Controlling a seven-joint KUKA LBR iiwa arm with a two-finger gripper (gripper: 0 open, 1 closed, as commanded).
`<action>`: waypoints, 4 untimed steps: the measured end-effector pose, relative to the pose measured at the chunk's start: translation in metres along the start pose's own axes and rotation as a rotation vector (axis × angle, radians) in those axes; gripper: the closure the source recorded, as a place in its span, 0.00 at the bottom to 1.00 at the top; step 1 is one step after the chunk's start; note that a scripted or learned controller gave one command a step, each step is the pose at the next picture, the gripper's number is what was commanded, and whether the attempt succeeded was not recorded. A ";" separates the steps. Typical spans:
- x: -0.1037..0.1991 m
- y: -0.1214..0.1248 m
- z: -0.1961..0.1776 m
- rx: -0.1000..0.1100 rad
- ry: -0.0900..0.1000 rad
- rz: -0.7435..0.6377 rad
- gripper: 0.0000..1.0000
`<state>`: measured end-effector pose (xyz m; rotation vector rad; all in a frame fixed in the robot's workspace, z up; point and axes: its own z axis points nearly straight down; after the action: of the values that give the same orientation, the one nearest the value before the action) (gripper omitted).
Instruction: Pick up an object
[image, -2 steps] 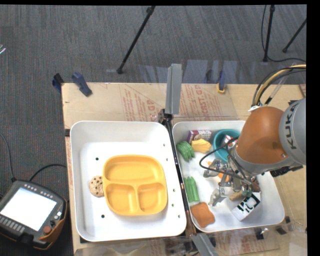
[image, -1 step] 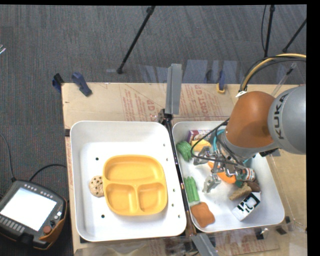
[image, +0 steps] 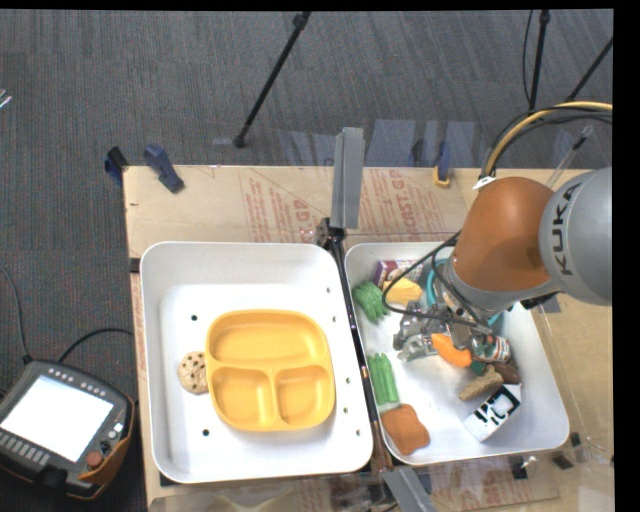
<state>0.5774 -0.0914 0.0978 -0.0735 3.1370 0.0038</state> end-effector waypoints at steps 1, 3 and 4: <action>0.000 0.000 0.000 0.000 0.001 -0.001 0.00; -0.013 -0.065 -0.070 0.002 -0.002 -0.465 1.00; 0.030 -0.027 0.013 -0.005 0.008 -0.554 1.00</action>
<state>0.5491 -0.1198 0.0846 -0.9302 3.0049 0.0101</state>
